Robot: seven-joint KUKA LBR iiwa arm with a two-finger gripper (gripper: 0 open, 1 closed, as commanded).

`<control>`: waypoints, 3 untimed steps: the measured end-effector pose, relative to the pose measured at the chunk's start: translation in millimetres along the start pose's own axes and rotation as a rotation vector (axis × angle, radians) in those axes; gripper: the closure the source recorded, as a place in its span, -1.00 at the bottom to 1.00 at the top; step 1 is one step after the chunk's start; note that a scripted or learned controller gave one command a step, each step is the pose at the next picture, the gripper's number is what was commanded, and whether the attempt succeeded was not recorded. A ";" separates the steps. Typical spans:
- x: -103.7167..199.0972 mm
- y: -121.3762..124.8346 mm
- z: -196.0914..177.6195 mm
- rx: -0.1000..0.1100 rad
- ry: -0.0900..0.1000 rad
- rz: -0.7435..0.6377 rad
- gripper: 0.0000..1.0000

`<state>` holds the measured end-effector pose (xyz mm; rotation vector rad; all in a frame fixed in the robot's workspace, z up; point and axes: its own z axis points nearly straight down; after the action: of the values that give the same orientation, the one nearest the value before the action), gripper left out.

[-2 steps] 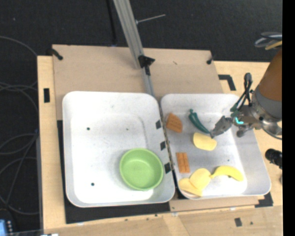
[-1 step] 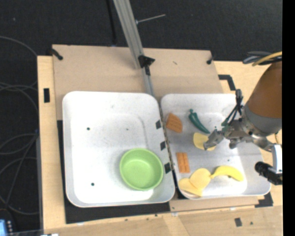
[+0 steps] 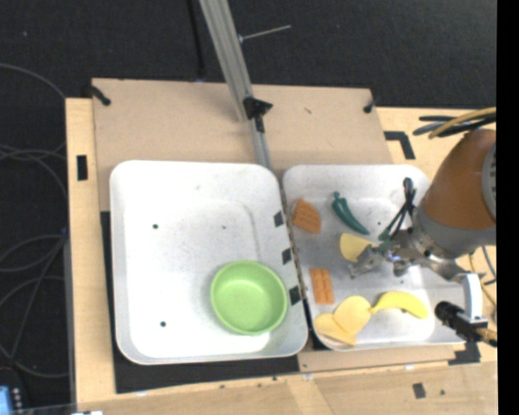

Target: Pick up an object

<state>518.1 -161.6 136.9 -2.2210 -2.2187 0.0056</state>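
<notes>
The right bin [image 3: 329, 178] holds several small items. Among them are an orange wedge [image 3: 307, 217], a teal curved piece [image 3: 349, 213], a small yellow chunk [image 3: 354, 247], an orange block [image 3: 322, 285], a pale yellow flat shape [image 3: 346, 319] and a yellow banana [image 3: 401, 303]. My gripper [image 3: 369, 262] hangs low in this bin, just right of and below the yellow chunk and above the banana. I cannot make out anything held in it. The arm's orange band [image 3: 463, 180] sits over the bin's right edge and hides that part.
A green bowl [image 3: 249, 296] rests at the front right of the left bin [image 3: 173, 232]. A metal camera pole [image 3: 227, 46] slants up from between the bins at the back. Cables lie on the dark floor at left.
</notes>
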 end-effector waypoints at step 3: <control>5.2 -1.3 -24.2 -0.011 0.000 -0.005 1.00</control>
<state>516.9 -156.4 161.1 -2.2213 -2.2295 -0.0061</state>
